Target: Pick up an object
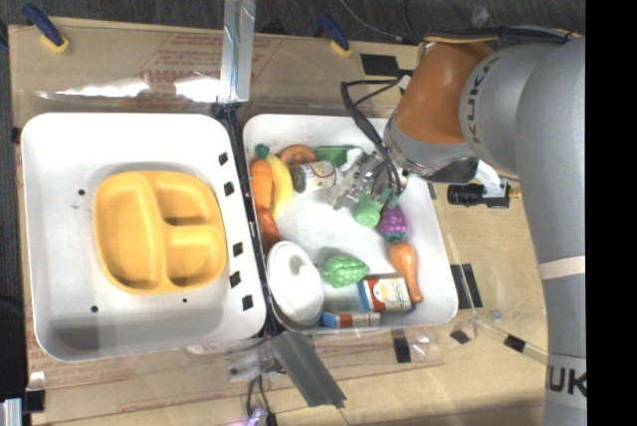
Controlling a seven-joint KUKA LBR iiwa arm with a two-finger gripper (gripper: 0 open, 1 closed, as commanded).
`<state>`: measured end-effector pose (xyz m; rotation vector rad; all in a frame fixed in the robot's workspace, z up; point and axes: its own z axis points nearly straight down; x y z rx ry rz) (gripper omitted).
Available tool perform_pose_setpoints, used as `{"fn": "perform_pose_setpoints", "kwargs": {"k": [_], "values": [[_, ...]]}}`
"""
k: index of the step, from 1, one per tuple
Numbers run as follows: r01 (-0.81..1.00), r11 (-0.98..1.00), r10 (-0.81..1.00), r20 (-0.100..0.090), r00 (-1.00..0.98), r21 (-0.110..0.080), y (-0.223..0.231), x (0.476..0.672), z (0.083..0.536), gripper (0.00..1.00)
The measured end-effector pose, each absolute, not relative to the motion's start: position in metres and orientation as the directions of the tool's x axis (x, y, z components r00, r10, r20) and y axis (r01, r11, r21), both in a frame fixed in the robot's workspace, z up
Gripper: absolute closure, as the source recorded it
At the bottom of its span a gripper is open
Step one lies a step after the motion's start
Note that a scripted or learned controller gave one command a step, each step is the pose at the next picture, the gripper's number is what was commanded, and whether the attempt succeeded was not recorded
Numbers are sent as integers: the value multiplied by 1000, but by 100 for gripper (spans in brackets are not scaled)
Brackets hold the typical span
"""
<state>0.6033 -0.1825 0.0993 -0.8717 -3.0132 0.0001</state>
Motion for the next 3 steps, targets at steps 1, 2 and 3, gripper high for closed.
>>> {"fn": "perform_pose_setpoints", "kwargs": {"k": [1, 2, 3], "values": [[728, 686, 728, -2, -686, 0, -179, 625, 169, 100], [871, 491, 871, -2, -491, 0, -172, 646, 241, 100], [932, 363, 932, -1, -363, -2, -153, 658, 277, 100]]}}
